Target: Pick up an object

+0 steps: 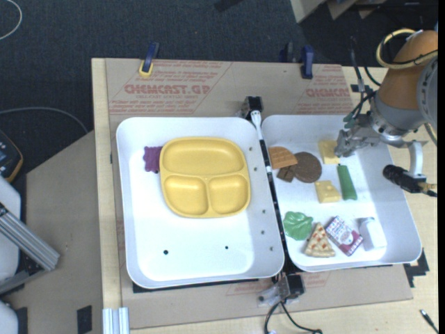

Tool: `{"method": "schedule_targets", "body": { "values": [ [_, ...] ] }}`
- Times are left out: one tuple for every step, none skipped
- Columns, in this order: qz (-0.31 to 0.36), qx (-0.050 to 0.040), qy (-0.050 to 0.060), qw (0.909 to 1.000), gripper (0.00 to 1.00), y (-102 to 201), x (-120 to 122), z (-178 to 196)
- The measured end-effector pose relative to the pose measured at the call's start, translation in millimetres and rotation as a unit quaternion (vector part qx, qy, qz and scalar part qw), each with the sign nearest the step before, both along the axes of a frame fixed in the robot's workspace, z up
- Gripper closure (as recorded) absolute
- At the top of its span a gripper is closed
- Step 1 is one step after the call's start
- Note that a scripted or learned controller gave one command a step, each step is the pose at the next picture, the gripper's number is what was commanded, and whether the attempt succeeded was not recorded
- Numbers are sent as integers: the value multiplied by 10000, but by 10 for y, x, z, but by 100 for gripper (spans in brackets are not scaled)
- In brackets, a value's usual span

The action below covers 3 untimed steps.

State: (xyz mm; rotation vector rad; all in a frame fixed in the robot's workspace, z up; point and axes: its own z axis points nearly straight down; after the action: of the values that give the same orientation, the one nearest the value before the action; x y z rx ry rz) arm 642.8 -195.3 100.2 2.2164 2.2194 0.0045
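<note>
I reach in from the right, my grey arm with its orange band hanging over the far right part of the right bin. My gripper points down toward the far side of that bin, just beside a pale yellow block; from this slant I cannot tell how my jaws are set, and I see nothing between them. Near me lies a green stick, with a second yellow block touching its left side. Left of those sit a brown round disc and a tan waffle-like piece by the bin's left wall. Along the near side lie a green leafy piece, a pizza slice, a red packet and a small grey piece. The left bin holds a yellow divided tray with a purple piece touching its left edge.
</note>
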Motion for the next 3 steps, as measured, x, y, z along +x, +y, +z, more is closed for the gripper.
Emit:
{"method": "schedule_targets", "body": {
  "values": [
    [-3, -9, -16, 10000, 100, -3, 43, 649],
    [-1, -9, -16, 10000, 100, -8, 59, 1197],
    [16, 12, 31, 10000, 100, 616, 129, 1188]
  ]
}}
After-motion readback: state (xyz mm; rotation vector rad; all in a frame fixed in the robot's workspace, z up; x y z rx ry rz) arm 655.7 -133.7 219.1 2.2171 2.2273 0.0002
